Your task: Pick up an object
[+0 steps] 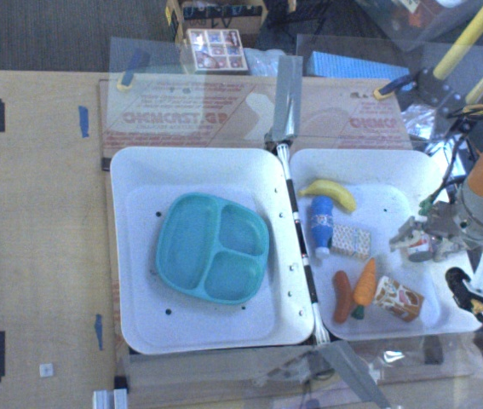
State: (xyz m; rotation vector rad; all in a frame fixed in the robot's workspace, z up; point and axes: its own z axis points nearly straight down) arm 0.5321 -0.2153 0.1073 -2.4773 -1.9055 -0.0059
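Note:
The right bin (377,164) holds a yellow banana (330,193), a blue bottle (321,225) with a white label, a small speckled box (351,241), an orange carrot (365,283), a red sausage (342,296) and a small printed carton (397,299). My gripper (415,238) hangs over the right side of this bin, to the right of the speckled box and above the carton. Nothing can be seen held in it. The arm's orange band sits at the view's right edge.
The left bin (130,228) carries a teal divided plate (213,248). Cardboard sheets (190,113) lie behind both bins. Black cables (462,284) hang near the right bin's right rim, and a metal divider (287,100) stands between the bins at the back.

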